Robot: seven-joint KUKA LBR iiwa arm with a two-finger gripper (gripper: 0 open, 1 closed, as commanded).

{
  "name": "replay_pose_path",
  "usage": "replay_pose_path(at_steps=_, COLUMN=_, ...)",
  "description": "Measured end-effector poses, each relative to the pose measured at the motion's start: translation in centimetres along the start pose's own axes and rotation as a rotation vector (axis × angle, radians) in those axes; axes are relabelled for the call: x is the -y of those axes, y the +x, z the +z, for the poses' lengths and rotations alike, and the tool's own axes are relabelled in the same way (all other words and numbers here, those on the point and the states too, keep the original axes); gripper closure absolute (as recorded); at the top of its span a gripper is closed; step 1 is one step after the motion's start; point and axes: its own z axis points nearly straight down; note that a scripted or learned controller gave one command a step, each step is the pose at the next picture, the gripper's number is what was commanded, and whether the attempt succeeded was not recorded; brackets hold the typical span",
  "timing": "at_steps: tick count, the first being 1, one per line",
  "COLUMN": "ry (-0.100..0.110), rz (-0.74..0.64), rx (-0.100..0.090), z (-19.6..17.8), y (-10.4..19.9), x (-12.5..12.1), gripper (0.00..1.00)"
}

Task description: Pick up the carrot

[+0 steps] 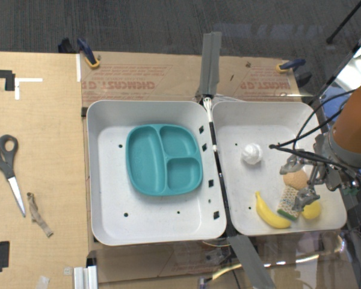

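At the far left of the frame a pair of scissors [6,161] lies on the cardboard bench, with a brown scrap [40,217] just below and to the right of it. Next comes the left bin [89,161], holding a teal divided plate [165,159] near its middle. Past the divider is the right bin [228,161], where everything else sits. A small white ball-like thing [251,154] rests in its upper middle. Lower down lies a banana [269,212], curved, with a small green-edged packet [287,205] touching its right end. Above the packet is an orange-tan lump [295,179]. It may be the carrot, though I cannot tell for sure. My gripper [305,195] hangs just right of that lump, over the packet. Whether my jaws are apart or together I cannot tell. A yellow rounded piece [313,211] sits just beside me at the lower right. My arm [352,125] enters from the right edge.
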Motion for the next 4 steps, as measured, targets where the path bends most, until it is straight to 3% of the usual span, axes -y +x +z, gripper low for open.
replay_pose_path(at_steps=1, ry=0.000, rz=-0.375, rx=0.004, z=6.1, y=-6.2, x=2.2, gripper=0.00)
replay_pose_path(at_steps=2, ry=-0.002, rz=-0.219, rx=-0.001, z=6.5, y=-1.7, x=-6.6, gripper=0.00)
replay_pose_path(at_steps=3, ry=-0.001, rz=-0.304, rx=0.002, z=-1.1, y=-11.3, x=0.0, gripper=0.00)
replay_pose_path(at_steps=4, ry=-0.001, rz=0.050, rx=-0.002, z=5.6, y=-5.4, x=4.6, gripper=0.00)
